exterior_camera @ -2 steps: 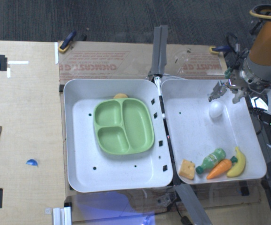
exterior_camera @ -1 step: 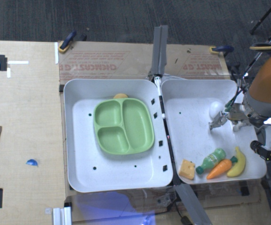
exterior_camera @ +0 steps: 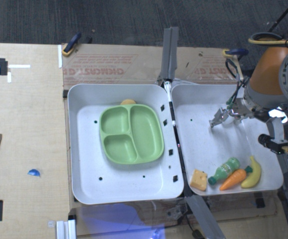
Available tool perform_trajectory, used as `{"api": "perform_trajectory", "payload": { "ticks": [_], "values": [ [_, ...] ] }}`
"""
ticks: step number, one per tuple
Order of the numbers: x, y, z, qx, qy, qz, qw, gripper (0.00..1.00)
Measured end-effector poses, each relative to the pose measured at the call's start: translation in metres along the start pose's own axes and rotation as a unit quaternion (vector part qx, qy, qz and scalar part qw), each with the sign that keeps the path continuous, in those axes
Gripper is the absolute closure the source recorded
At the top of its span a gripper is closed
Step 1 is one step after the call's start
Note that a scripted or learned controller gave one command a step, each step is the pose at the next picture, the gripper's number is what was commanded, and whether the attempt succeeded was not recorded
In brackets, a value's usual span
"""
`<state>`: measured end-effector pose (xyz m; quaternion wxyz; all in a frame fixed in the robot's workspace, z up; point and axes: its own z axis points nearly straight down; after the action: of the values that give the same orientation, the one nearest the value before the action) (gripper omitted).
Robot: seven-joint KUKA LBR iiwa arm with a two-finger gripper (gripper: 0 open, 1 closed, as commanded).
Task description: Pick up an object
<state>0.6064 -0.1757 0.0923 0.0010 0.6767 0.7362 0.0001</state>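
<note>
The pale wooden worktop carries two shallow white plastic bins side by side. The left bin holds a light green three-compartment plastic tray, lying flat near its middle, with a small yellow-orange thing peeking out just behind the tray's far edge. The right bin has its toys gathered along the near edge: a yellow banana at the right, an orange carrot touching it, a small green bottle just beside the carrot, and a tan bread-like wedge at the left. The grey arm with its orange band reaches in from the right; its gripper hangs over the bare far part of the right bin, well apart from the toys, fingers spread and gripping nothing.
</note>
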Motion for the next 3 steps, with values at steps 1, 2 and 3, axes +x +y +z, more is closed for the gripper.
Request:
{"api": "perform_trajectory", "payload": {
  "ticks": [1,2,3],
  "values": [
    [0.002,-0.062,0.000,0.001,0.001,-0.040,0.9992,0.00],
    [0.014,-0.117,0.001,0.001,0.001,-0.146,0.9893,0.00],
    [0.013,-0.116,-0.009,-0.001,0.001,-0.144,0.9896,1.00]
  ]
}}
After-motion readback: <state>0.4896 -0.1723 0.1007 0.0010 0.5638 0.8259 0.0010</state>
